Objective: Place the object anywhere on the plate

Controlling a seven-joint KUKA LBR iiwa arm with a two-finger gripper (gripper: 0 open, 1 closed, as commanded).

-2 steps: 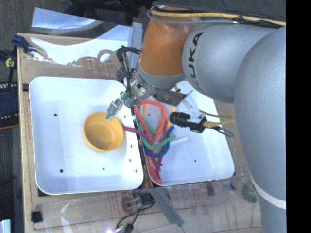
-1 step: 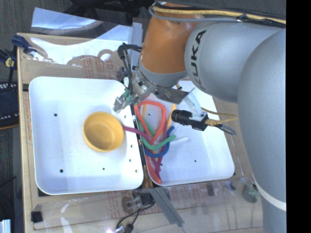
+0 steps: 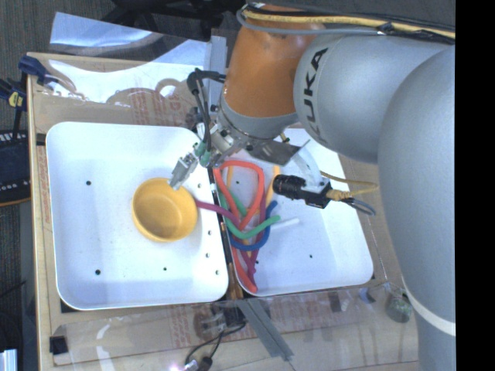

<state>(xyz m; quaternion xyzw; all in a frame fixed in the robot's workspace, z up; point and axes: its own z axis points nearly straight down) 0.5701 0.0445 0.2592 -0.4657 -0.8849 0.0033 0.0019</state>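
A yellow plate (image 3: 164, 210), shaped like a shallow bowl, lies in the left white bin (image 3: 93, 230). My gripper (image 3: 182, 173) hangs just above the plate's upper right rim, close to the wall between the bins. A tangle of bendy coloured strands (image 3: 246, 211), red, green, blue and purple, lies at the left side of the right bin (image 3: 332, 253). One purple strand (image 3: 207, 205) reaches over the dividing wall and ends beside the plate's right rim. I cannot see anything held at the gripper's tip.
A black cable plug (image 3: 298, 189) with a thin wire hangs over the right bin. The arm's grey and orange body (image 3: 309, 76) covers the far side of the right bin. Clamps and hardware sit at the bench's front edge (image 3: 232, 319).
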